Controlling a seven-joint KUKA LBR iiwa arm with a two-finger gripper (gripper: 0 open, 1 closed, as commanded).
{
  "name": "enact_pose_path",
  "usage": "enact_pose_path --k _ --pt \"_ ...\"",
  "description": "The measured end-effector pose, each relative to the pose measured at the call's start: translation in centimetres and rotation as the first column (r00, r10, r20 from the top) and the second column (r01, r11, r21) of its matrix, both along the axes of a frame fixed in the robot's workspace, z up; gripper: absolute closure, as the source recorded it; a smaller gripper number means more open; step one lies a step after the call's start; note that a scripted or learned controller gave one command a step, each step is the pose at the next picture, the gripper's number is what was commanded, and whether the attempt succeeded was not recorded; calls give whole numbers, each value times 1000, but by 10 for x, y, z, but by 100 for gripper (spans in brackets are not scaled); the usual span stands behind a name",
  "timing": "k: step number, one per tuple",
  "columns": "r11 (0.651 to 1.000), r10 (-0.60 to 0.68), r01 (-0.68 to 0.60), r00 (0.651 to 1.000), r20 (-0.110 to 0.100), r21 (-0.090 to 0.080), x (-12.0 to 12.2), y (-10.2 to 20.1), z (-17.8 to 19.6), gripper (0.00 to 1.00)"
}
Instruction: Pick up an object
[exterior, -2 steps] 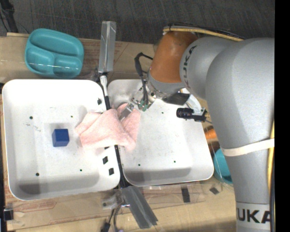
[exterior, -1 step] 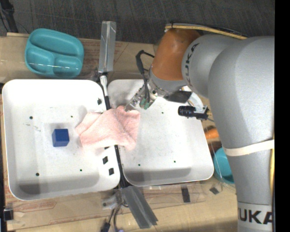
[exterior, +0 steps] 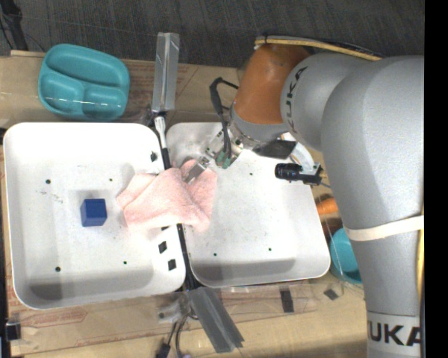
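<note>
Jaws pinching the pink cloth (exterior: 168,198) draped over both bins' shared edge

the two bins (exterior: 30,200) are white with small dark dots. a pale pink cloth (exterior: 168,200) drapes over their shared edge. a plain blue cube (exterior: 94,211) sits in the left bin. a teal tray (exterior: 84,80) lies at the bench's far left corner. the arm (exterior: 358,148) is grey with an orange band.
</note>
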State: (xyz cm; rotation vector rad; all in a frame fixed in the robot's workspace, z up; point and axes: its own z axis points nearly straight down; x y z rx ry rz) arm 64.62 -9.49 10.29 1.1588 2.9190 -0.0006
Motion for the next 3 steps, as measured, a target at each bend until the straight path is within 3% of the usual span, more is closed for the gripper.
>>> enact_pose_path --k 1,2,3 --pt "1000 4 -4 1000 2 -1 1 0 11 100" --pt "1000 4 -4 1000 2 -1 1 0 11 0" --pt "994 106 -106 994 -2 1 0 -2 -10 0"
